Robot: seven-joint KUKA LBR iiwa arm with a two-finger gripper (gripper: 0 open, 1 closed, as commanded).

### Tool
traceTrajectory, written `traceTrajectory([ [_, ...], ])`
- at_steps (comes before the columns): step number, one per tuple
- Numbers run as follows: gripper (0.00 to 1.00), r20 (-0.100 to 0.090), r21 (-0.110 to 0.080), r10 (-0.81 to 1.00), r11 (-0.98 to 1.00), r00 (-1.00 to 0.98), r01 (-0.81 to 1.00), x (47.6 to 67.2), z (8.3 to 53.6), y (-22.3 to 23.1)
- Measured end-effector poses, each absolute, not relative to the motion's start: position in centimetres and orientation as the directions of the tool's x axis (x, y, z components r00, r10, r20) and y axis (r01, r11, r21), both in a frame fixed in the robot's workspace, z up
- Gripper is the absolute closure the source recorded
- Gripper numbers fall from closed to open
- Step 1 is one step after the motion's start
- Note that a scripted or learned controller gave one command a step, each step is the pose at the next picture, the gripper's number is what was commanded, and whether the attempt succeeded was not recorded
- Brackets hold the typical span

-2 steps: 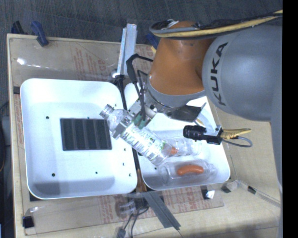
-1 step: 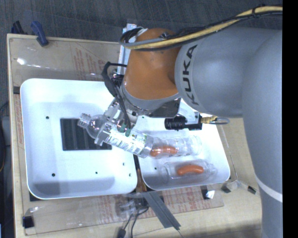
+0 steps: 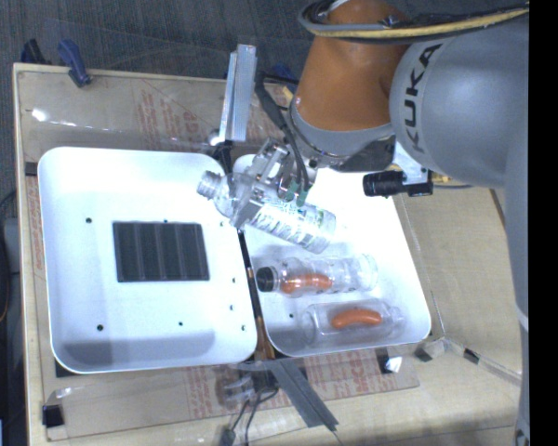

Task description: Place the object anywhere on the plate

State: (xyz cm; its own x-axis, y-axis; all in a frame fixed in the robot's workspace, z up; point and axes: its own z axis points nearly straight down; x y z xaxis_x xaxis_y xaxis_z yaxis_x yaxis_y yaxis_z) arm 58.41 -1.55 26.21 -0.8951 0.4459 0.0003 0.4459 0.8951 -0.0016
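Left bin [image 3: 65, 249]: shallow white plastic, rounded corners, smooth and glossy, on the left half of the desk [image 3: 456, 249].
Plate [image 3: 161, 251]: flat dark rectangle with ribbed strips, near the middle of the left bin; bare white floor all around it, widest toward the bin's near edge.
Bottle [image 3: 284, 221]: clear crinkled plastic, lying tilted, its capped neck reaching over the shared edge of the two bins at their far end, its body in the right bin's far-left corner.
End effector [image 3: 272, 177]: metal, with wires, just above the bottle's neck end; whether its fingers are apart or together cannot be told.
Right bin [image 3: 411, 291]: same white plastic, crowded.
Second bottle [image 3: 316, 277]: clear, orange inside, lying across the bin's middle.
Third bottle [image 3: 353, 319]: clear, orange inside, along the near edge.
Arm [image 3: 446, 91]: smooth grey shell, orange band, over the right bin's far edge.
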Motion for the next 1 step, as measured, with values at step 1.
traceTrajectory([
  [1, 1.0, 0.004, -0.002, 0.322, 0.947, -0.947, 0.322, 61.43, 19.04, -5.09],
])
